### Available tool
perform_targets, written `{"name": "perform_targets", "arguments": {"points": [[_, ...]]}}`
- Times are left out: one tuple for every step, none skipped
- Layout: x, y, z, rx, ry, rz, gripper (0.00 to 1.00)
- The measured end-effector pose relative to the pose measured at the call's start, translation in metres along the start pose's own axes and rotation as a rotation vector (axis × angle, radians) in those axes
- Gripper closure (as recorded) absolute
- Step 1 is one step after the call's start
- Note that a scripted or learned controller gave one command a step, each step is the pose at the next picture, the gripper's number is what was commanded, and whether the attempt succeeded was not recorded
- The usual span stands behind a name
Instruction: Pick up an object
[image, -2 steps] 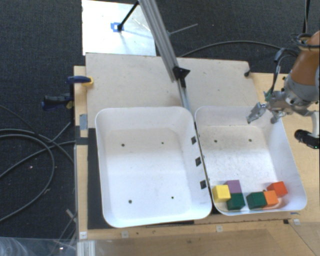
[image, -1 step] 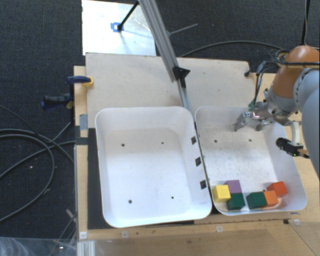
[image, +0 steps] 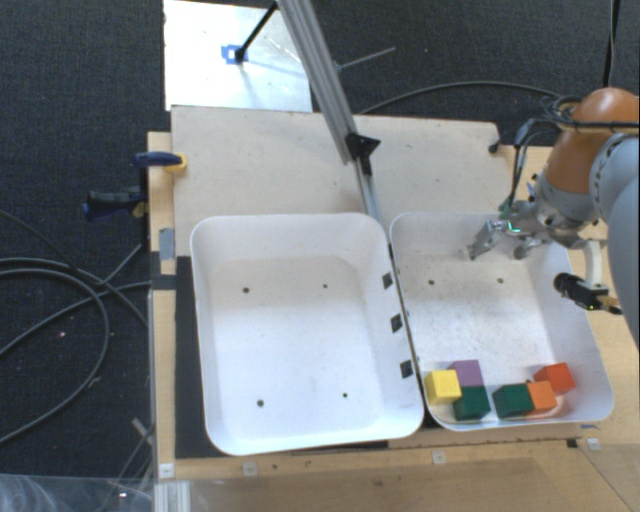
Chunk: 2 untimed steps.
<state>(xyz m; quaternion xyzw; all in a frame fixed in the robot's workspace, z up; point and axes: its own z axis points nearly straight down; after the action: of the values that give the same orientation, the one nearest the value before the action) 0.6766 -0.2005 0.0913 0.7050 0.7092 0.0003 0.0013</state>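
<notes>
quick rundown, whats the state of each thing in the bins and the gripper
two-finger gripper: over the right bin's far end, nothing between its fingers
small coloured blocks, yellow, purple, green, orange: clustered at the right bin's near edge
right shallow white bin: holds the blocks
left shallow white bin: no blocks inside

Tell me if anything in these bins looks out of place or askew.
Nothing looks broken or spilled. The blocks are all crowded into the near corner of the right bin, and that bin sits skewed against the left bin. The pincer is over the right bin's far end, away from the blocks.
</notes>
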Motion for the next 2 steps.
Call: {"name": "perform_targets", "arguments": {"points": [[0.0000, 0.0000, 0.0000, 0.000, 0.000, 0.000, 0.00], [0.0000, 0.0000, 0.0000, 0.000, 0.000, 0.000, 0.00]]}}
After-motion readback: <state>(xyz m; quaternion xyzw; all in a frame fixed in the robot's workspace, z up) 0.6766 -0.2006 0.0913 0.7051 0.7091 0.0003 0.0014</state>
